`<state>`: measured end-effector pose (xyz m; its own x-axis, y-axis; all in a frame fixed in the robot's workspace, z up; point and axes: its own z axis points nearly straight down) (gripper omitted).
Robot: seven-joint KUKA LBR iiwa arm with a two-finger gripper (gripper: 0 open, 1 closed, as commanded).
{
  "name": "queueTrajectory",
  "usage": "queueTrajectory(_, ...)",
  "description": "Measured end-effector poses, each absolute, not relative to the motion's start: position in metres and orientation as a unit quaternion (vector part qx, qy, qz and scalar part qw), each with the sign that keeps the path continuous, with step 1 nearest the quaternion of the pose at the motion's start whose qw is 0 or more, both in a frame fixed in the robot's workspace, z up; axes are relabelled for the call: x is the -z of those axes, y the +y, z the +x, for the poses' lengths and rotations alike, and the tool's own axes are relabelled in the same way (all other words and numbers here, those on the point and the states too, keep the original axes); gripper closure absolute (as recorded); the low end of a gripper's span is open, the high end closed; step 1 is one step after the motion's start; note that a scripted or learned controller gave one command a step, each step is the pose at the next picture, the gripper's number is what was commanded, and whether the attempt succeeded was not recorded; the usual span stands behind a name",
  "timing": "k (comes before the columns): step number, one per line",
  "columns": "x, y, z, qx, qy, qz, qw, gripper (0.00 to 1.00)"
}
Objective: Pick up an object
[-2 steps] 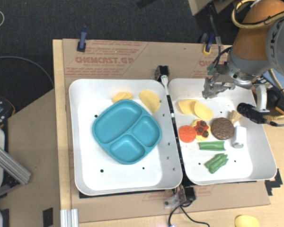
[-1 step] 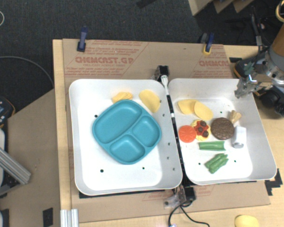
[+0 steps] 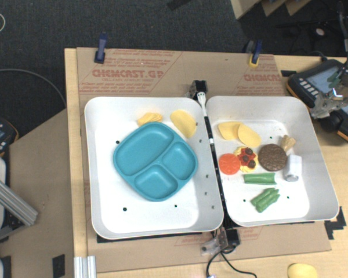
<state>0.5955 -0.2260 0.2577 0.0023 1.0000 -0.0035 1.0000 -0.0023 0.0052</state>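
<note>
**Right bin crowded, left bin roomy**

Left bin (image 3: 98, 155) has bare floor around the blue divided plate (image 3: 155, 161). The toy food, including a brown patty (image 3: 272, 157) and green beans (image 3: 265, 198), sits bunched mid right bin (image 3: 313, 126), away from its walls.

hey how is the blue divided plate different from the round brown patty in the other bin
The blue divided plate lies in the left bin; the brown patty lies in the right bin. The plate is far larger, squarish and split into three compartments; the patty is a small plain disc. Both lie flat.
</note>
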Motion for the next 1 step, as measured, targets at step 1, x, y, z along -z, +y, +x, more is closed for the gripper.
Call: queueTrajectory(1,-0.2365,-0.2238,0.6493,-0.0009,0.708,0.706,0.003,1.0)
